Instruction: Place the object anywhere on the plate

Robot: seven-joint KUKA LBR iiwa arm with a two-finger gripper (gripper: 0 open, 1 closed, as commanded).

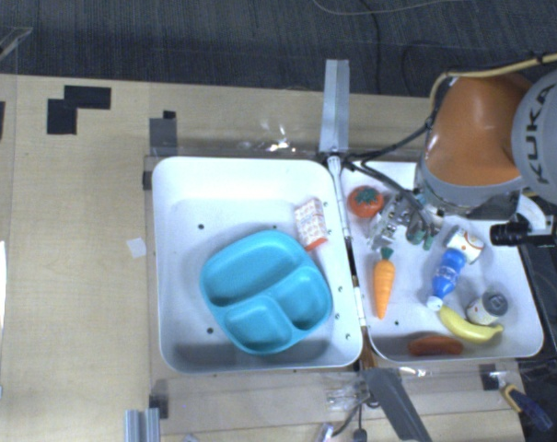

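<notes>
A blue plate (265, 289) with three compartments lies in the left bin (186, 201). A small white and red packet (310, 223) rests beside its upper right rim. In the right bin (527, 330) lie a carrot (383, 285), a tomato (365, 200), a blue and white bottle (446, 276), a banana (469, 324), a brown sausage (435, 345) and a small grey can (493, 304). My gripper (400, 226) hangs over the upper left part of the right bin, just above the carrot and right of the tomato. I see nothing between its fingers.
A metal post (334, 109) stands behind the wall between the two bins. Cables run along the back of the bench. The arm's orange and grey body (485, 141) covers the right bin's back right corner.
</notes>
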